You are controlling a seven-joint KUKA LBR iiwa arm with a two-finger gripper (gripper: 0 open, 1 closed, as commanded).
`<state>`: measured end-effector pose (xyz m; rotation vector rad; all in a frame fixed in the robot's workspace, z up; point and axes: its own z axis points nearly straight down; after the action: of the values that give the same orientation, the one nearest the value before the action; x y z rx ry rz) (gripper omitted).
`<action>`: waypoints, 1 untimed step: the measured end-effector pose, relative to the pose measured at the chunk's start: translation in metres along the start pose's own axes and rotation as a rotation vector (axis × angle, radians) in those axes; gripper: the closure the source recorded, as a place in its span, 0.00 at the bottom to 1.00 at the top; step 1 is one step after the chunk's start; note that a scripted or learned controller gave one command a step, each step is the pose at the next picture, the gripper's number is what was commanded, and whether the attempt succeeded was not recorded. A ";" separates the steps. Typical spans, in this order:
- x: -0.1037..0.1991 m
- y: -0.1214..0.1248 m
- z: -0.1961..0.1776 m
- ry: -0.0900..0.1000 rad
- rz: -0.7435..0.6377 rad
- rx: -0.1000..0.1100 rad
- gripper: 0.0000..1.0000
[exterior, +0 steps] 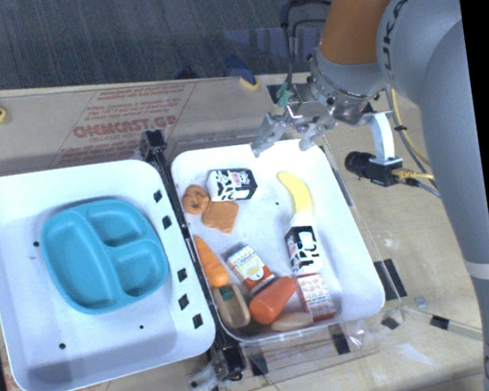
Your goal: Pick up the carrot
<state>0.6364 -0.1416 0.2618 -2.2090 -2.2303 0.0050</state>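
Note:
An orange carrot point(211, 260) lies along the left wall of the right bin point(347, 248), pointing up and down, between a small brown pretzel-like piece and a bottle. My gripper point(288, 135) hangs open over the bin's top edge, well up and to the right of the carrot, with nothing between its fingers.
The right bin also holds a banana point(295, 191), a black-and-white carton point(230, 183), a toast-like piece point(220, 216), a black-and-white bottle point(304, 249), a red sausage-like item point(273, 299) and small packets. A blue divided tray point(105, 252) sits in the left bin point(32, 355).

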 end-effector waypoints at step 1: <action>0.026 -0.032 0.071 0.001 -0.199 0.001 0.00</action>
<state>0.6043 -0.1160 0.1910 -1.9753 -2.4371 0.0051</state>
